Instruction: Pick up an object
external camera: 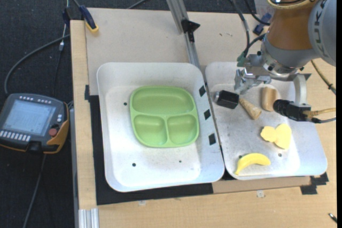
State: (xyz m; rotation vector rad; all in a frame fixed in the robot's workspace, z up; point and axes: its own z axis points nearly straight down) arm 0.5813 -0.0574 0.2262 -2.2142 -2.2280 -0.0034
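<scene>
Left bin (115, 115): lying beside the right bin, rims touching; bare floor showing all round a green divided plate (163, 116).
Right bin (312, 160): crowding toward its far end.
Black block (226, 99): sitting near the left wall.
Gripper (247, 81): hanging over the far end, just above a tan cone (250, 108); finger state — cannot tell.
Bread piece (267, 97): lying beside the cone.
Yellow pieces (277, 135): resting mid-bin.
Banana (253, 161): curved, yellow, lying near the front rim, well apart from the gripper.
</scene>
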